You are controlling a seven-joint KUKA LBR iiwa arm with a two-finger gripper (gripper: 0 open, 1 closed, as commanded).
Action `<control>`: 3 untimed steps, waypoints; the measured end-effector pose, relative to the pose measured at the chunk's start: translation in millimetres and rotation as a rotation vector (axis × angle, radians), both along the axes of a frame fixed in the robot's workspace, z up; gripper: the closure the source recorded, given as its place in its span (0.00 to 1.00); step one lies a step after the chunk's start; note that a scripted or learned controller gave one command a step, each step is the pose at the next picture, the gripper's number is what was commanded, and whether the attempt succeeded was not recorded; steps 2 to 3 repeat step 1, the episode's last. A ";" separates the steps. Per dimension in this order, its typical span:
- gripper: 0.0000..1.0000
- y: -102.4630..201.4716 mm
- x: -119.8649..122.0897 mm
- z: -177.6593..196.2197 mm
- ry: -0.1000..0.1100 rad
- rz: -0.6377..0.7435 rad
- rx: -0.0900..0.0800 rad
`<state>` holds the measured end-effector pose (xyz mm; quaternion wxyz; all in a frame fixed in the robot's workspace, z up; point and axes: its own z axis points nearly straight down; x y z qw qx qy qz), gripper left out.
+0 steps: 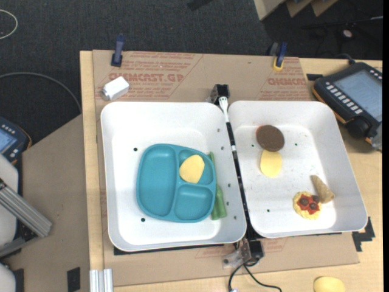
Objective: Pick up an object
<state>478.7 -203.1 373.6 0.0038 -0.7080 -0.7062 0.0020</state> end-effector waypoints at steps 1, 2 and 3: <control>1.00 13.2 0.9 172.4 -0.030 0.006 -0.011; 1.00 13.2 0.9 172.4 -0.030 0.006 -0.011; 1.00 13.2 0.9 172.4 -0.030 0.006 -0.011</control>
